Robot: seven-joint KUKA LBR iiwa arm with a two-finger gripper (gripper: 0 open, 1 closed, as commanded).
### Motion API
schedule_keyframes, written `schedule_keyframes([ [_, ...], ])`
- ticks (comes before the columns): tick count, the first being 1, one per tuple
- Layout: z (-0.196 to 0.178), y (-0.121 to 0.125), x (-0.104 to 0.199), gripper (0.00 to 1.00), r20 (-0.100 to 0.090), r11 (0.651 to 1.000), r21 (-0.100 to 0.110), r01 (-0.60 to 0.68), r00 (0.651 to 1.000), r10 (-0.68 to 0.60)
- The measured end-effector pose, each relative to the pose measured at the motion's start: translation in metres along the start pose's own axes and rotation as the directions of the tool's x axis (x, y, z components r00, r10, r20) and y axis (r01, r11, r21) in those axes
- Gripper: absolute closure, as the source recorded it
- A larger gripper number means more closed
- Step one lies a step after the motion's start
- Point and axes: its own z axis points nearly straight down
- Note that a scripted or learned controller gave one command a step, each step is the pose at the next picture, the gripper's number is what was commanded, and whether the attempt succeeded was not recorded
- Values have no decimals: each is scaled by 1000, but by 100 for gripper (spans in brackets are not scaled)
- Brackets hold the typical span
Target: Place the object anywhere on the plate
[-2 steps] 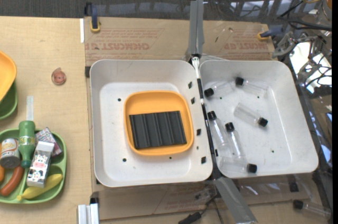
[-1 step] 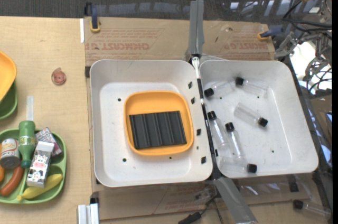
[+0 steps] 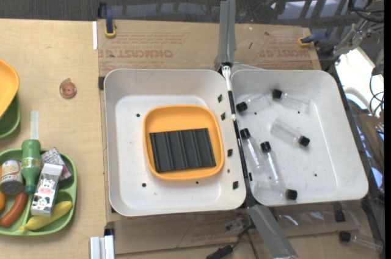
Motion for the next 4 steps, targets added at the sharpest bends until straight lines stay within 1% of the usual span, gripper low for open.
schedule_keyframes([
  [1,37,0,0,0,1,961,-4,275,961,-275],
  [2,67,1,0,0,2,855,-4,518,855,-518],
  [3,38,2,-4,0,3,655,-2,756,655,-756],
  [4,65,8,-14,0,5,501,-4,865,501,-865],
])
